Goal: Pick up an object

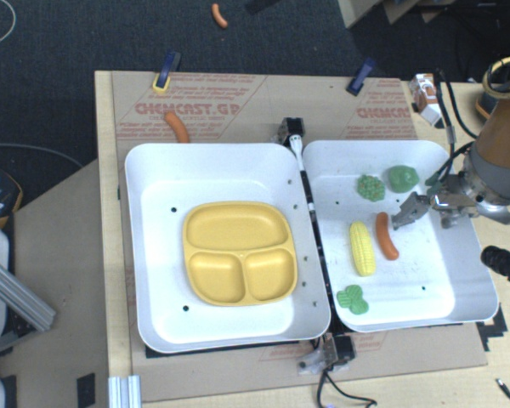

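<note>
Approach step, judging by the layout: nothing lifted yet. Gripper [410, 211] low over the right bin [459, 300], coming in from 3 o'clock, one grey finger pointing toward 8 o'clock; jaws unclear from this slant, cannot tell whether wide or narrow, and nothing visibly between them.

Nearest candidate: orange sausage [387, 235], just beside the fingertip at its 7 o'clock, lying flat on the bin floor. Smooth, slim, rounded at the ends, probably plastic. Next move likely calls for a short shift toward it, alignment across its narrow width, then descent.

Around it: yellow corn cob [362, 247] at its 9 o'clock, ridged and bumpy; knobbly green broccoli [371, 187] at 11; rounder green piece [401, 177] at 12; small green cluster [352, 299] at 7. Left bin [153, 228]: glossy yellow divided tray [239, 252], three compartments, rounded corners.
</note>
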Controlling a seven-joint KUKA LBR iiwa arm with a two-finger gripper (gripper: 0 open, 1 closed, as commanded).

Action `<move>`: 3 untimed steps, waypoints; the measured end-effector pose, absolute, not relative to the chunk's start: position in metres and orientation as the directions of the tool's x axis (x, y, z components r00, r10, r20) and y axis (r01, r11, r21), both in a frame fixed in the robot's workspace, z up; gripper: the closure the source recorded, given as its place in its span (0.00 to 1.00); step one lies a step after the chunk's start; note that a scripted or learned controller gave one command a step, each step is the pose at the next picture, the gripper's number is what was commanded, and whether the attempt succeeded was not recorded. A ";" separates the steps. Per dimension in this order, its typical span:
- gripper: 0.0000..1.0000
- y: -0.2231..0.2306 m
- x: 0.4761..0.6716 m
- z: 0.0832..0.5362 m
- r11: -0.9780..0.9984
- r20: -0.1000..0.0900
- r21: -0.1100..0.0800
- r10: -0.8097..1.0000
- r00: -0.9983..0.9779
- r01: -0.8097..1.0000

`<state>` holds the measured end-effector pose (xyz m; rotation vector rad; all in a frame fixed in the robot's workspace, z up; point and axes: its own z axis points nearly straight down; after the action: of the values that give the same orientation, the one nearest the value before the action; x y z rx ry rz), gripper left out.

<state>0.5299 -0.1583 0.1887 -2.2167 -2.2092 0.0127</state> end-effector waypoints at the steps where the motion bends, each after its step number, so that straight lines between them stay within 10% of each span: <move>1: 0.00 -0.158 0.533 0.196 0.000 0.000 0.000 1.000 0.000 1.000; 3: 0.00 -0.154 0.545 0.097 0.000 0.002 -0.005 1.000 0.000 1.000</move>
<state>0.5451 -0.1543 0.0967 -2.2176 -2.2180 0.0033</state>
